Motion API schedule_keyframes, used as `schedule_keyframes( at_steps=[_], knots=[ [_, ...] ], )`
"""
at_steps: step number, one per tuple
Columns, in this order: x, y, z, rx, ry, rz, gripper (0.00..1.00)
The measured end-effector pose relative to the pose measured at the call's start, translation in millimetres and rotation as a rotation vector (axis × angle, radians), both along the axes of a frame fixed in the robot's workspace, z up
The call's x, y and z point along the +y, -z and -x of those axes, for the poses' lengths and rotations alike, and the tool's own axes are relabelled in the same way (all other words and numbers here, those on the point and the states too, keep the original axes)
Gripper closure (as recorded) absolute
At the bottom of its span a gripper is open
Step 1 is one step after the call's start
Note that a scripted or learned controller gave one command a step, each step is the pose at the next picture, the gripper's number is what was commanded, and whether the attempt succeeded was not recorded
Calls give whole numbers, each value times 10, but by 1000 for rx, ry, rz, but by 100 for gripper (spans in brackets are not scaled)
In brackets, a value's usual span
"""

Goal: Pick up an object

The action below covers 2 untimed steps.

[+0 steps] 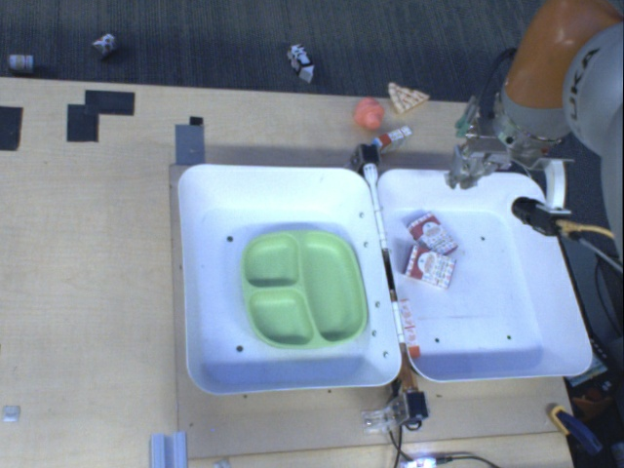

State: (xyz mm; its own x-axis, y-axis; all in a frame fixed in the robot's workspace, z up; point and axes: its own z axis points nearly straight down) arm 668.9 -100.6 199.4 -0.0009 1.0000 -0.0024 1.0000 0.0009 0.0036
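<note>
Green tray (304, 289) in left bin (210, 261), w/ packets (430, 250) right.

No legible text found. Print on red-and-white packets (430, 251), below-left of gripper (472, 171), too blurred to be read.

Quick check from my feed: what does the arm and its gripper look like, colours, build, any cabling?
The arm is grey, with a rounded orange band above the wrist. Below the band sits a compact metallic wrist block with thin wires along its side, ending in a small grey gripper of bare metal. A black cable with a yellowish section runs off beside it toward the right.
</note>
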Motion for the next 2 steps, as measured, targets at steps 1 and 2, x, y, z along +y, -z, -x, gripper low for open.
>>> schedule_keyframes(
  at_steps=[1,2],
  knots=[
    [-714,81,-3,-1,-1,0,100],
    [219,-598,-14,-4,-6,-4,100]
  ],
)
